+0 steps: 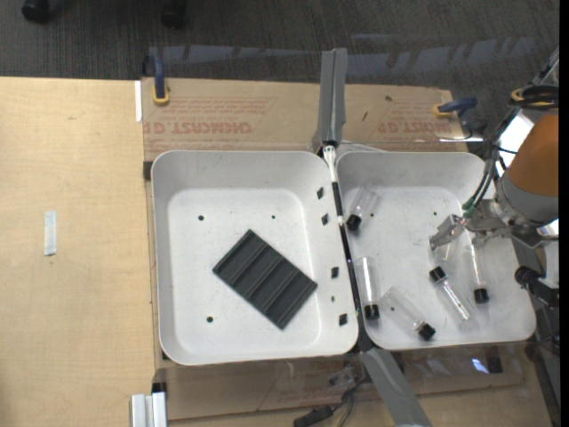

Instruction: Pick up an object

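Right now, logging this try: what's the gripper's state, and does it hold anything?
Gripper: low in the right bin among the vials; open or closed cannot be told, and no grasp is visible.

The arm (pixel 532 163) shows a rounded orange band above the wrist, bordered by grey housing below it. A white and grey fitting sits above the band near the frame's edge. Thin dark and green cables run down the arm's side toward the wrist. The hand (pixel 453 229) is bare silver metal, with slim angular parts. Dark brackets sit below the wrist.
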You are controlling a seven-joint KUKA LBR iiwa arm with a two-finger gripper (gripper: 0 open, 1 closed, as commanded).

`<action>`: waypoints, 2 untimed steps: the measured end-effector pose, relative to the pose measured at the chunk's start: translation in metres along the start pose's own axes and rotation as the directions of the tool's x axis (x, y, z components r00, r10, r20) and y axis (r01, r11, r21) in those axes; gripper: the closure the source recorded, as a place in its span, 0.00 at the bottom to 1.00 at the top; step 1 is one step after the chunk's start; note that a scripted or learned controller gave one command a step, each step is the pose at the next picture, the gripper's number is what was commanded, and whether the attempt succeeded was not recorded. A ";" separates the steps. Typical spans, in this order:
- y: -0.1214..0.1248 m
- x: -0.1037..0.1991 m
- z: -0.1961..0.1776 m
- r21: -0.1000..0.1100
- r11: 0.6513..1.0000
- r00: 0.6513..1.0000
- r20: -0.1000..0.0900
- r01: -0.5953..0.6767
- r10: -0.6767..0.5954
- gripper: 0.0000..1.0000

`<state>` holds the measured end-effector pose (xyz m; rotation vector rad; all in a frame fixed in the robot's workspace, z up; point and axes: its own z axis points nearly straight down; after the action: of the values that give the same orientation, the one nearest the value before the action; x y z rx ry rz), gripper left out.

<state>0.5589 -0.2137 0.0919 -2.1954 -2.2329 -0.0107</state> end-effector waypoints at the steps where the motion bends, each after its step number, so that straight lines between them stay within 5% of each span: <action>1: 0.000 -0.002 -0.009 -0.002 1.000 1.000 0.005 -0.003 0.003 1.00; 2: 0.046 0.045 -0.053 -0.002 1.000 1.000 0.013 -0.006 0.006 1.00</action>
<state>0.6045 -0.1682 0.1454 -2.2094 -2.2336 0.0018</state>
